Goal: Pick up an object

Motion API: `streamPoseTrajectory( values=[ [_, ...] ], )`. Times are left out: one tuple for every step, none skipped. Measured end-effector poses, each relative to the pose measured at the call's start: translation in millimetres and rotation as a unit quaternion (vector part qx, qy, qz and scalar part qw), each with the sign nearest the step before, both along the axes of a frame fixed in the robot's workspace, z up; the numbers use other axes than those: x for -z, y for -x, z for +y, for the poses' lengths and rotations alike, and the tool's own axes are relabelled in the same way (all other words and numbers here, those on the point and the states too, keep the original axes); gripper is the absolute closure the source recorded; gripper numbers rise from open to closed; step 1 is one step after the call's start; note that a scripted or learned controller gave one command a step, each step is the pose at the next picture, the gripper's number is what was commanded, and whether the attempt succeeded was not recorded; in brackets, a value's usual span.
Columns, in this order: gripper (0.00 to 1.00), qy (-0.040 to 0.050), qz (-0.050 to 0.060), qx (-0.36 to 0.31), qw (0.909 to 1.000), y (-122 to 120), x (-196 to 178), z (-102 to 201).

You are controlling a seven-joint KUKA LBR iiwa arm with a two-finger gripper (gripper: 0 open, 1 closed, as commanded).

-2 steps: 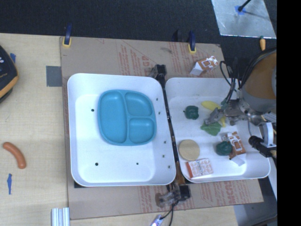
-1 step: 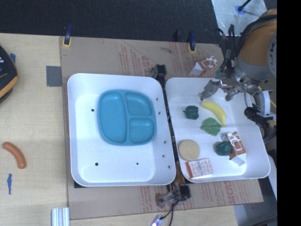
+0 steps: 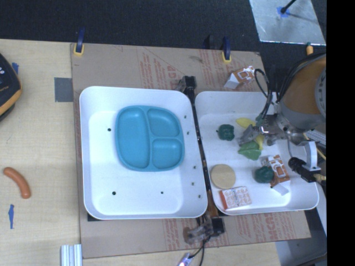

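My gripper [image 3: 259,133] is low over the right bin [image 3: 310,203], near its far right part, with the grey arm and orange band rising behind it. Directly under and beside it lie a yellow piece [image 3: 244,122] and a light green leafy piece [image 3: 250,150]. A dark green broccoli-like piece [image 3: 225,131] sits to the left. Nearer the front are a round tan disc [image 3: 223,176], a dark green lump [image 3: 264,174], a small brown-and-white carton [image 3: 278,169] and a red-printed packet [image 3: 235,197]. Nothing shows lifted off the bin floor.
The left bin [image 3: 94,204] holds a blue divided plate [image 3: 148,137]. A small carton [image 3: 242,76] lies outside the bins at the back. An orange sausage [image 3: 18,182] and a black-and-yellow device [image 3: 6,85] lie on the bench at the far left.
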State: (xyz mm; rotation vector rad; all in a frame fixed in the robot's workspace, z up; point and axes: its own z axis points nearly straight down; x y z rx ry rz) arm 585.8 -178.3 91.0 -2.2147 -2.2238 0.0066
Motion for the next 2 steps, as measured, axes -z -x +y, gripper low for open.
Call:
streamPoseTrajectory(
  values=[
    [1.00,0.0003,0.000,-0.001,1.0000,-0.8,-11.3,-0.7],
    [0.00,0.0003,0.000,-0.001,1.0000,-0.7,-11.2,-0.7]
  ],
)
